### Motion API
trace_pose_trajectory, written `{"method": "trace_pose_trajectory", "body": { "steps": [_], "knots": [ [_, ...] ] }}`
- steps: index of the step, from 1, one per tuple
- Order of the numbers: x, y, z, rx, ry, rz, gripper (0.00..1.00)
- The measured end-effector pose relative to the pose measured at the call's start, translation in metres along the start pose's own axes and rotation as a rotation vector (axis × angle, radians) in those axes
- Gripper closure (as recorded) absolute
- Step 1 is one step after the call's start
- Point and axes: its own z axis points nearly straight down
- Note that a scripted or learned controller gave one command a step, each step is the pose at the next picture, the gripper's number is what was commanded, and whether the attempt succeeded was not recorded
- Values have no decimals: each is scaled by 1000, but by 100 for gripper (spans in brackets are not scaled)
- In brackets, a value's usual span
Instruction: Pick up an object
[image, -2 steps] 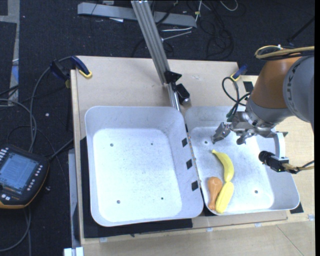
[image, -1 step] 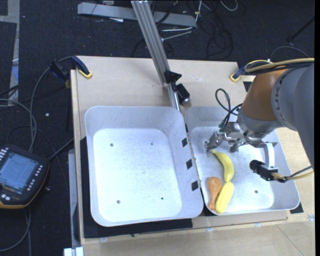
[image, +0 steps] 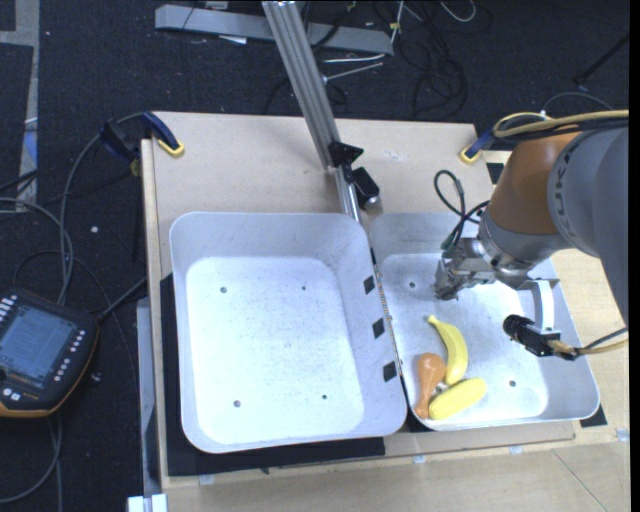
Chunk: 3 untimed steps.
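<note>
the hand (image: 447, 284) is being held low in the right bin (image: 566, 405), just above the banana (image: 451, 347); whether it is apart or together cannot be told.

We see 1 grey arm (image: 585, 190) reaching in from the right, its orange band (image: 525, 185) sitting just above the wrist. The wrist bends downward and to the left, ending in the gripper (image: 447, 285), which points down at a slant. We cannot make out how its tip is set from this angle.
</note>
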Motion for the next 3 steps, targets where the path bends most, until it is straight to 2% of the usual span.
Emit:
{"method": "trace_pose_trajectory", "body": {
  "steps": [1,2,3],
  "knots": [
    [-3,6,-44,-4,-1,0,100],
    [6,6,-92,-4,0,-1,100],
    [9,5,-154,-5,0,-1,100]
  ]
}}
